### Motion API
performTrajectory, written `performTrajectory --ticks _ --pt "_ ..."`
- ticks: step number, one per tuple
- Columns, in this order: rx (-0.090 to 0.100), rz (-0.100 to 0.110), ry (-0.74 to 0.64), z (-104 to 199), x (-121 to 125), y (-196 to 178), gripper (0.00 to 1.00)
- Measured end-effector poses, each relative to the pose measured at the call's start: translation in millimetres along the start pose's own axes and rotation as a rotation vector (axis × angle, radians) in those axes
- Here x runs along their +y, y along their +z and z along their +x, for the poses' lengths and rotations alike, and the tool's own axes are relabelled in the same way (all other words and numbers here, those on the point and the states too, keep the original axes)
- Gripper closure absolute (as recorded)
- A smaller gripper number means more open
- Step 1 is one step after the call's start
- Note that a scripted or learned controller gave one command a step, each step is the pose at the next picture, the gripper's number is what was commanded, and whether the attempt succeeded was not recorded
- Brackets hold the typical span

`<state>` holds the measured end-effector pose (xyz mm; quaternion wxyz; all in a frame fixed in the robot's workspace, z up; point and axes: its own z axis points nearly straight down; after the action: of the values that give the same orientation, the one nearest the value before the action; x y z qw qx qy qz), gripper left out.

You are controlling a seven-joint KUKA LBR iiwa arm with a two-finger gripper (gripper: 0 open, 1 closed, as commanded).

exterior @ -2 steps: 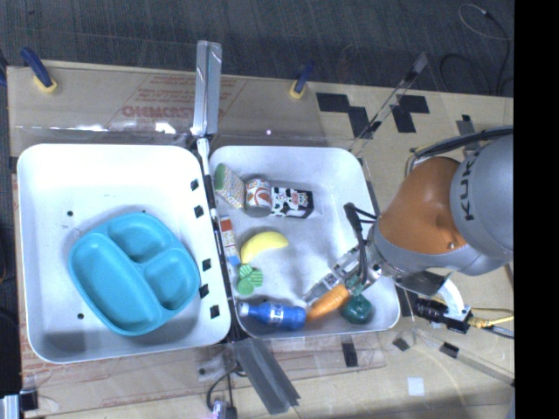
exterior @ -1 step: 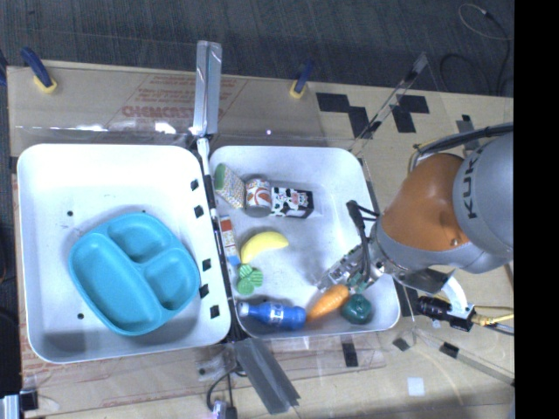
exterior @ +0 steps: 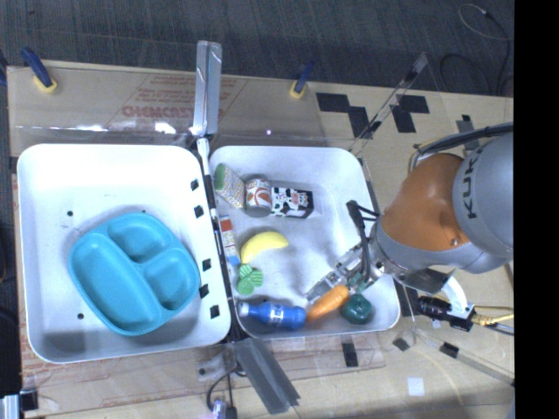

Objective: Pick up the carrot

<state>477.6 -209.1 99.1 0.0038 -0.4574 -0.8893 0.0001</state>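
Arm [exterior: 445, 212] over right bin [exterior: 297, 157]; gripper [exterior: 345, 278] jaw state unclear, above carrot [exterior: 327, 302]; blue bottle [exterior: 272, 314], green item [exterior: 356, 308] flanking

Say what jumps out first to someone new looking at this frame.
The big blue divided tray lying alone in the left bin draws the eye first. Next is the arm's orange band at the right, with the claw low in the right bin, right by the carrot. Around the carrot lie a blue bottle, a dark green item and a banana.
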Motion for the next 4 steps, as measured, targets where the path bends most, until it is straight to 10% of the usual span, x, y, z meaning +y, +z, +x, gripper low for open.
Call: performTrajectory --ticks 1,2,3,4 --pt "0.002 0.002 -0.005 0.2 0.8 -8.2 1.00" --pt "0.002 0.002 -0.006 0.3 0.9 -8.2 0.00" --pt "-0.004 -0.002 -0.061 -0.2 -0.1 7.9 0.00" --pt "-0.001 -0.001 -0.066 -0.1 0.7 -0.5 1.00"
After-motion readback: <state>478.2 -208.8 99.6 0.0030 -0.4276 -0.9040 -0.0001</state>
